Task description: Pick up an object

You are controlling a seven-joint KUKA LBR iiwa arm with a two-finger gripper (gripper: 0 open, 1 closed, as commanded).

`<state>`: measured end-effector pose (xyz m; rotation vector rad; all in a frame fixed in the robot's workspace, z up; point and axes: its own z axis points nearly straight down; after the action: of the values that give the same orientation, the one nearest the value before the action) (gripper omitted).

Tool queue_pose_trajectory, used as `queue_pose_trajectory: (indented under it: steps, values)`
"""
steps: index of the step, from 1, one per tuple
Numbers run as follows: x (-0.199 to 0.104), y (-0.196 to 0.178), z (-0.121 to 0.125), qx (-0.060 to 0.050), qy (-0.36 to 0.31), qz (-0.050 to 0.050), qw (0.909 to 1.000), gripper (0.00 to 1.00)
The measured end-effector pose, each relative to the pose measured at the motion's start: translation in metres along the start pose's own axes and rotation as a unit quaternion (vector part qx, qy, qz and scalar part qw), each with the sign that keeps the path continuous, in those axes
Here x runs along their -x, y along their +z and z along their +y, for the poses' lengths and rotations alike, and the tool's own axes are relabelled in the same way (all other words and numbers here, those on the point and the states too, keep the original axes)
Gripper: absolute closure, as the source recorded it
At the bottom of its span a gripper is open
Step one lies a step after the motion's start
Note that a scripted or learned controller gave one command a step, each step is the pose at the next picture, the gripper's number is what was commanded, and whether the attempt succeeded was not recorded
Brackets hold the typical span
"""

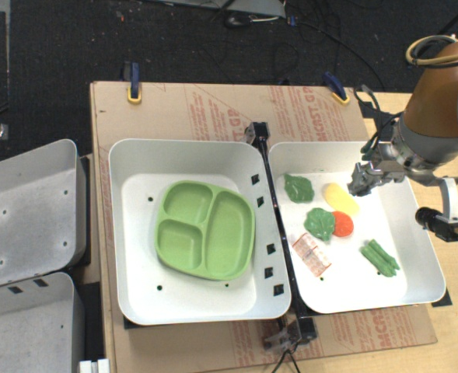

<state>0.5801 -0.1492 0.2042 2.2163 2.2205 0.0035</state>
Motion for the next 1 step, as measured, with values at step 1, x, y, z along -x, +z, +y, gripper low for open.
queue_pose_trajectory:
  steps: [1]
  values:
    - [-0.0072,-0.0565,-0.0051,0.001,-0.001,0.000,1.0000,1.00]
